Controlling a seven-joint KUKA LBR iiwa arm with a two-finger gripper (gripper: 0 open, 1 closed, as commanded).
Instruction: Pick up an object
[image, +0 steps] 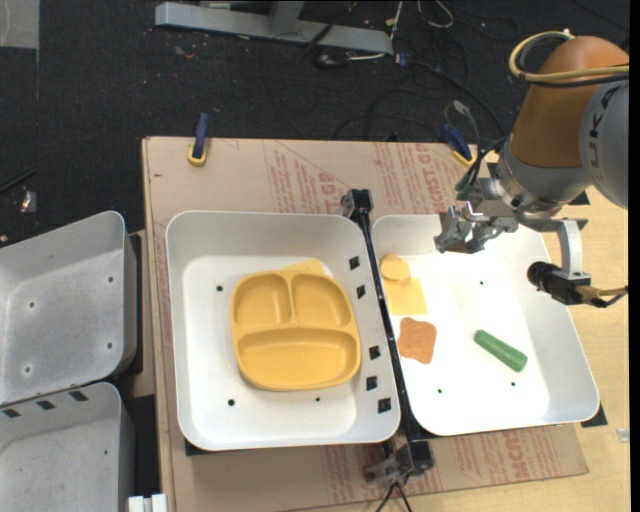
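The gripper hovers over the far part of the right bin, nothing between its fingers, though whether they are open or shut I cannot tell. The approach seems underway: nearer than the gripper lie a yellow piece, an orange piece and a green cylinder. Next it must choose one, centre above it and descend.

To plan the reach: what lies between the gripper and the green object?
Camera view: bare white bin floor lies between the gripper and the green object.
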